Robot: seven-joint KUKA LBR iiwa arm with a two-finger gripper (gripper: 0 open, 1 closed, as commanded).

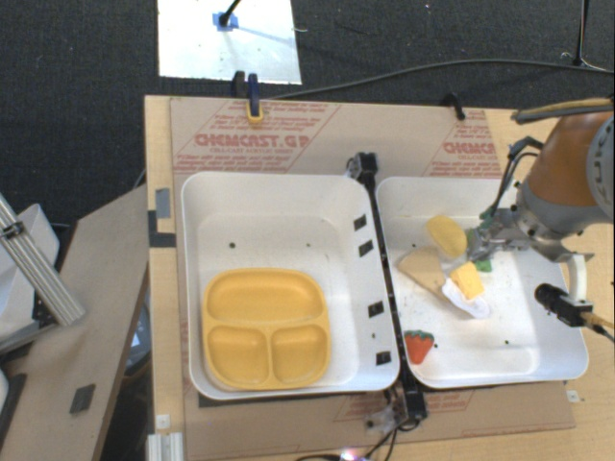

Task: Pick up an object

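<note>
Grey arm (567, 176) with its orange band enters from the right and bends down over the right bin (509, 358), ending in the hand (483, 241) low above the bin's middle. Whether the hand is open or closed cannot be told; its tip is a small dark blur against the white floor, and nothing can be seen caught in it.

Just to the hand's left, almost touching it, lies a rounded yellow piece (447, 234). Just below the hand sits a yellow block (468, 280) resting on a bit of white material (469, 303), and beside these, further left of the hand, a flat tan wedge (420, 267) lies on the bin floor. A small green speck shows right under the hand, too small to name. Well below and left of the hand, near the bin's front corner, is a red strawberry toy (419, 345) with a green top.

Far to the hand's left, across the dark divider where the bins meet, the left bin (279, 209) holds a yellow divided tray (268, 328) with three compartments, lying flat toward the front.

Both bins rest on a brown cardboard sheet (288, 133) with red print, laid on the desk (106, 277). Beyond the desk the floor is dark carpet (77, 65), with a pale square sheet (226, 27) on it and a black cable (432, 65) running across toward the arm.
</note>
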